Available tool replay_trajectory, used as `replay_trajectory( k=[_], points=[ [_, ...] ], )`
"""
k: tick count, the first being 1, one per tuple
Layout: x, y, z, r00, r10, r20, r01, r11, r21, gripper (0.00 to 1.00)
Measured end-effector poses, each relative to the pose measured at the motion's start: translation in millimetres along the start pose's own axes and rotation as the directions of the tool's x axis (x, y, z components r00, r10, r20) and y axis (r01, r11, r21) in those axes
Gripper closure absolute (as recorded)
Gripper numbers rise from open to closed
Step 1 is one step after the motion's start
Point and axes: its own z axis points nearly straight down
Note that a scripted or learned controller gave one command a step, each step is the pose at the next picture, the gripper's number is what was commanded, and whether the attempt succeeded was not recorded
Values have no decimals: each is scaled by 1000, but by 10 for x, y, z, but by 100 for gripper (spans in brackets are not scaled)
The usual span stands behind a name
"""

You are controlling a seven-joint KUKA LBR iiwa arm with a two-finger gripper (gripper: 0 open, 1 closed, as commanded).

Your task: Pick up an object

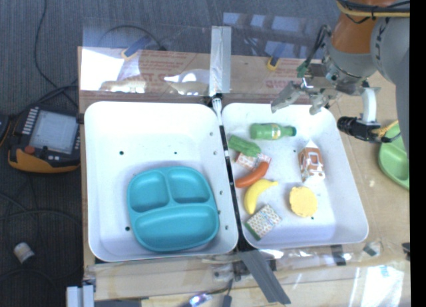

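Observation:
My gripper (299,101) hangs open above the far edge of the right bin (346,186), nothing between its fingers. Just below it lies a green bottle (271,131). Further down the bin sit a green cucumber-like piece (244,144), a small red-and-white packet (246,160), a red-orange sausage (252,174), a yellow banana (257,194), a patterned small box (263,220), a yellow round piece (303,201) and a red-and-white can (311,163). The gripper touches none of them.
The left bin (106,132) holds a teal divided plate (174,207). A cardboard wall (173,66) stands behind both bins. A green object (396,159) lies on the bench at the far right; a handheld pendant (43,139) lies on the floor at left.

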Motion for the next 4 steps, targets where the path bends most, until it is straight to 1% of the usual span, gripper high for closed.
replay_trajectory(
  k=[1,2,3,4],
  points=[
    [-484,-444,921,997,73,3,-73,997,1,0],
    [-724,-631,1283,999,32,1,-32,999,-2,0],
    [-706,-632,1204,1000,30,-2,-30,1000,0,100],
    [-399,-1067,97,997,-76,-1,76,997,0,100]
  ],
)
